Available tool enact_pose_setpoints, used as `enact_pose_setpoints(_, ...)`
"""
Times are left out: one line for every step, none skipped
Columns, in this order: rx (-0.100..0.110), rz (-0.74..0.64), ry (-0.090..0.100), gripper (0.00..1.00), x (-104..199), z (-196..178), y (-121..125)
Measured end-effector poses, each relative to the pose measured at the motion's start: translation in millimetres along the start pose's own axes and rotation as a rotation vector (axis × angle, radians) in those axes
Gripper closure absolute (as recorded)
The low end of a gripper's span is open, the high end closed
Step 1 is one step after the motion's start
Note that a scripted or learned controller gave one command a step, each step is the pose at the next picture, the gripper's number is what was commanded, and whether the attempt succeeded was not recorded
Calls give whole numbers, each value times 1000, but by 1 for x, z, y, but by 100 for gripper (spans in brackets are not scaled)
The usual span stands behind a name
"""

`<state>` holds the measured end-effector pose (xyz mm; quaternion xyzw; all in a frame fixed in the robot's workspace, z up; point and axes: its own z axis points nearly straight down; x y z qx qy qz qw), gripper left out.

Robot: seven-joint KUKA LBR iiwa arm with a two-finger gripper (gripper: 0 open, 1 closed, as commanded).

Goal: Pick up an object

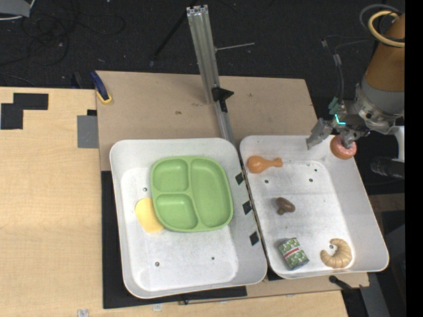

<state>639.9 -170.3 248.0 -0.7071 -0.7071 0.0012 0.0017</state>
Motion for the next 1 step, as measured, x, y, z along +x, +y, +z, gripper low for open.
enact_pose_setpoints(-3,0,-1,0,0,-2,1)
